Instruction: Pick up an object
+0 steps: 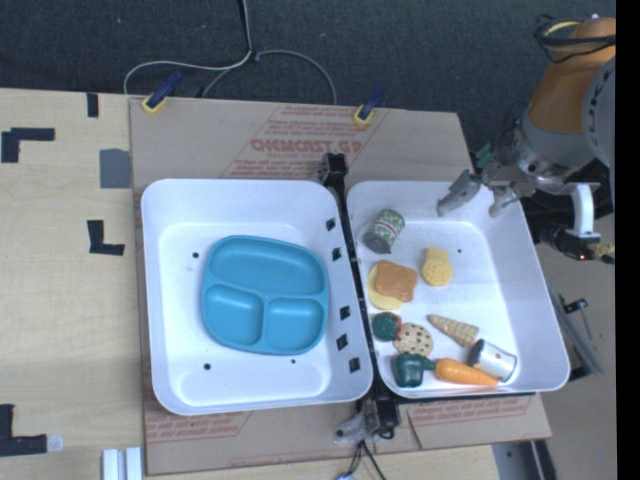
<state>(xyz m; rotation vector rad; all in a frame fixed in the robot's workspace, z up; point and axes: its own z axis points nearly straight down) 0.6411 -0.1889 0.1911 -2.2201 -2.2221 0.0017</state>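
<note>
Seven small items lie in the right bin [540, 298]: can [383, 230], bread [392, 282], cracker [436, 266], cookie [413, 339], cone [453, 328], carrot [462, 372] (beside a silver cup [492, 359]). Left bin [170, 268] holds a blue tray [265, 295]. Gripper [478, 194], fingers apart, hovers over the right bin's far rim, holding nothing.

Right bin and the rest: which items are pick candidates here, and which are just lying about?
Candidates, right bin: can, bread slice, yellow piece, cookie, cone, carrot, silver cup. Gripper open above.

Lying about: blue tray, left bin, clamps, cable.
</note>
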